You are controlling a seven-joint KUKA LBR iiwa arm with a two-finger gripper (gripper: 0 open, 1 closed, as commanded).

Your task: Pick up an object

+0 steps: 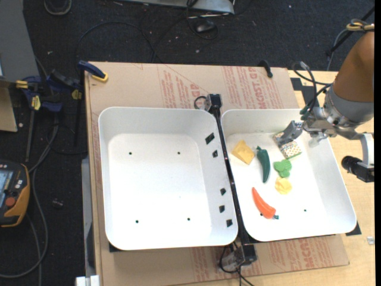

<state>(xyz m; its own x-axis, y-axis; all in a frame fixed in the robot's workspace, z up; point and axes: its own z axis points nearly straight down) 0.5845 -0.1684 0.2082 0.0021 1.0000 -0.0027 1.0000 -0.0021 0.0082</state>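
Observation:
My gripper (pixel 289 139) hangs over the upper middle of the right bin (pixel 333 219), reaching in from the right. A small pale speckled block (pixel 292 151) sits directly at its tip, touching or nearly touching it. Whether the block is gripped cannot be made out. Below it lie a light green piece (pixel 283 168) and a small yellow piece (pixel 283 186). A dark green pepper (pixel 264 164) lies to the left, with a yellow wedge (pixel 241 151) beyond it. A red chili (pixel 264 203) rests toward the bin's front.
The left bin (pixel 119 124) stands beside the right one, split from it by a black divider rail (pixel 225 171). The arm's grey wrist and orange band (pixel 354 82) rise at the right edge. Clamps and cables lie off the bench's left.

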